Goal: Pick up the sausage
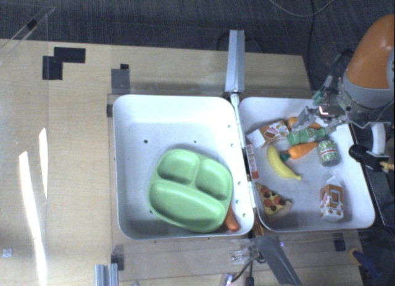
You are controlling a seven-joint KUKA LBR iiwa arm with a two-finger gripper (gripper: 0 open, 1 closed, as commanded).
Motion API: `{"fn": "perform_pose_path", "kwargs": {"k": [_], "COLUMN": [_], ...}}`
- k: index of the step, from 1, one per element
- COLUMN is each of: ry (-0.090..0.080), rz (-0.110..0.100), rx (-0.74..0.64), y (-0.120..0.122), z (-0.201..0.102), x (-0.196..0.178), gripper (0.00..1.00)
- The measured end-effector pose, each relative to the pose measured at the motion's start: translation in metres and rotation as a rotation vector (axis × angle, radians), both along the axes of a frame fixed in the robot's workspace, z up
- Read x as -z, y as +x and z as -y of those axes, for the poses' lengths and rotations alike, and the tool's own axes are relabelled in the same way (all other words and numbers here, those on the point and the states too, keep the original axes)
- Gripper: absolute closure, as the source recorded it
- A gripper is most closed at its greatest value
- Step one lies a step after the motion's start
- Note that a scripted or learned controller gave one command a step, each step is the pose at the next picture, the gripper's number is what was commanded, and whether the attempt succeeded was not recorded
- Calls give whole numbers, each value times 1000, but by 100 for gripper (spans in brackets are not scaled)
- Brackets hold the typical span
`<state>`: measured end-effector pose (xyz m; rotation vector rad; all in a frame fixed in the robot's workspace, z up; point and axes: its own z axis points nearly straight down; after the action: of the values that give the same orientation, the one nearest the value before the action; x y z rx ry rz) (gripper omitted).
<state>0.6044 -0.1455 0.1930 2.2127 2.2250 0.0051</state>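
Though the pincer (316,113) hovers over the right bin (369,217), its opening is unclear.

A pale wooden worktop (74,173) carries two shallow white bins side by side, the left bin (133,124) and the right bin (364,214), touching along a grey metal divider rail (235,62). Black tape marks (60,61) sit near its far left.

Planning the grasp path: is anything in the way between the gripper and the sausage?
Yes. The gripper hangs over the right bin. The sausage lies in the left bin's near right corner, mostly tucked under the green plate. The plate covers it, and the bins' adjoining rims lie between.
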Motion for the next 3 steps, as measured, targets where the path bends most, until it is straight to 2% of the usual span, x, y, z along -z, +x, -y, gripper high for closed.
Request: {"fn": "perform_pose_path", "kwargs": {"k": [1,2,3], "ry": [0,-1,-2], "rz": [2,3,4], "rx": [-20,27,-62], "y": [-10,-67,25], "z": [-25,18,21], "x": [93,103,55], "gripper": [0,0,0]}}
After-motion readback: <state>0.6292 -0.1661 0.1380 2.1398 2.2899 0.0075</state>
